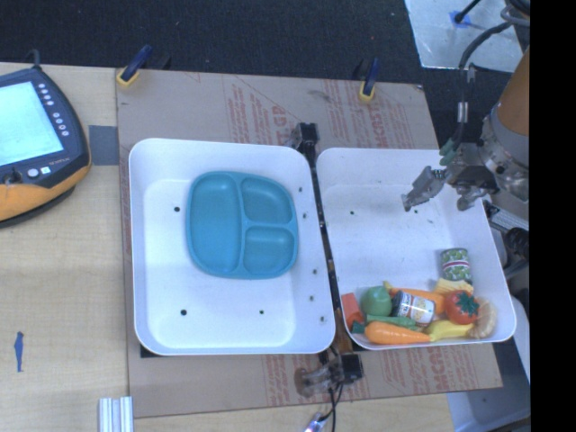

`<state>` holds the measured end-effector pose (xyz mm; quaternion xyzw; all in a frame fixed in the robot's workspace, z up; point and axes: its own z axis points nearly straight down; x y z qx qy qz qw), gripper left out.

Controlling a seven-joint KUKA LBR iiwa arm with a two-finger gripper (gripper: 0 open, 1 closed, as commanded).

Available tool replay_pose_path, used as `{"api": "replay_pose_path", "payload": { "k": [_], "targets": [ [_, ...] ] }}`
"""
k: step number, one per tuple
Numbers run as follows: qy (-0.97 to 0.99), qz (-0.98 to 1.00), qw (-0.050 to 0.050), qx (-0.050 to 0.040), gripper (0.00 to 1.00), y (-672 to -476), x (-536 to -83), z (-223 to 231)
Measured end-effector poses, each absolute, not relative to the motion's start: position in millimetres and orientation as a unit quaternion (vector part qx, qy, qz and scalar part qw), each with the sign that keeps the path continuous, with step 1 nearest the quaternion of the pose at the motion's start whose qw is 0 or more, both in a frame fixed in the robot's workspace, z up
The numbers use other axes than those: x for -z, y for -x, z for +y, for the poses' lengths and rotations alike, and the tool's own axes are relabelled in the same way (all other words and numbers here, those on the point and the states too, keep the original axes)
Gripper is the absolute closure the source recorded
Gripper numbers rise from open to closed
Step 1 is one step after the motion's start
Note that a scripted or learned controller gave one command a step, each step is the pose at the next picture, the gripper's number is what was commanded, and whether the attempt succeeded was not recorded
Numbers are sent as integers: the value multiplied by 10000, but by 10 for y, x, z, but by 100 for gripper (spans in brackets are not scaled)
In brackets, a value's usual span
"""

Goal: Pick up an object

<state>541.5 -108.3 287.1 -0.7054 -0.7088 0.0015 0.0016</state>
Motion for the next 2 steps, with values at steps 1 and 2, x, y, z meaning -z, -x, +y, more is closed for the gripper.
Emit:
{"api": "replay_pose_path", "payload": {
  "k": [1,2],
  "targets": [
    [7053,-7089,31,-24,0,-5015,-1120,-1286],
    [7035,-7106,77,21,0,-4767,-913,-1819]
  ]
}}
